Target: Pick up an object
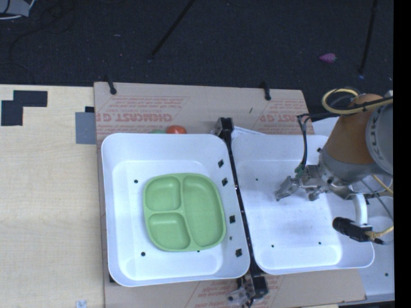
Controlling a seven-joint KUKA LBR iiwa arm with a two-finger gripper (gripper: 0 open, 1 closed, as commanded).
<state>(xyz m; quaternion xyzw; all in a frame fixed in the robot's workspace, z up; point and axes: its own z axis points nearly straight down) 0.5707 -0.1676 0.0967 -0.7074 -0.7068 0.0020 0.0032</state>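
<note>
Overhead, slanted view down on the bench.

Surface: pale wood bench [45, 191], with dark and grey patches near its upper left corner. A sheet of brown cardboard [192, 108] with red print lies on it under both bins.

Room: dark floor [192, 31] beyond the bench, thin cables trailing across it; a small purple scrap [328, 58] lies at upper right.

Left bin [122, 153]: shallow, white, holds the green divided plate [184, 211], which lies flat near the bin's middle with its three compartments facing up.

Right bin [289, 249]: shallow, white, touching the left bin along a black clamp strip [234, 197] that runs between them.

Behind the bins: a small orange-red object [176, 130] peeks over the left bin's far rim, on the cardboard; a bit of green sits just beside it. Too hidden to name.

Arm [359, 140]: orange band and grey body at the right edge, reaching over the right bin; a yellow cable loop [337, 98] sits above it, and a black cable runs down to the wrist.

Gripper [286, 190]: low over the right bin's upper middle, pointing left; fingers look slightly apart, nothing between them.

In the way: the two bin walls and the clamp strip stand between gripper and plate.

Plate against gripper: plate well apart, to the gripper's left, in the other bin.
</note>
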